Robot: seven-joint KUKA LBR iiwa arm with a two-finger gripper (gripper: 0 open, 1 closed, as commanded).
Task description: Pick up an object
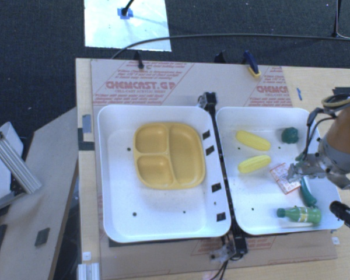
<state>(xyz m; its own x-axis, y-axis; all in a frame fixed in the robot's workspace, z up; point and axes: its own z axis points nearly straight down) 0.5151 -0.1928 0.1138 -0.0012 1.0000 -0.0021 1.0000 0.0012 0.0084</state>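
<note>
Gripper point(296, 172) is hovering in right bin point(262, 229) over small red-white packet point(284, 177), finger state unclear, cannot tell, with teal tool point(308, 192) and green bottle point(300, 214) sitting nearby.

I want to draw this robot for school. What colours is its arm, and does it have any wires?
The arm is rounded and mostly grey, with a wide orange band above the wrist. Yellow and black cables loop over its top. At the end sits a small grey metal gripper. It is too small and blurry to show any markings.
</note>
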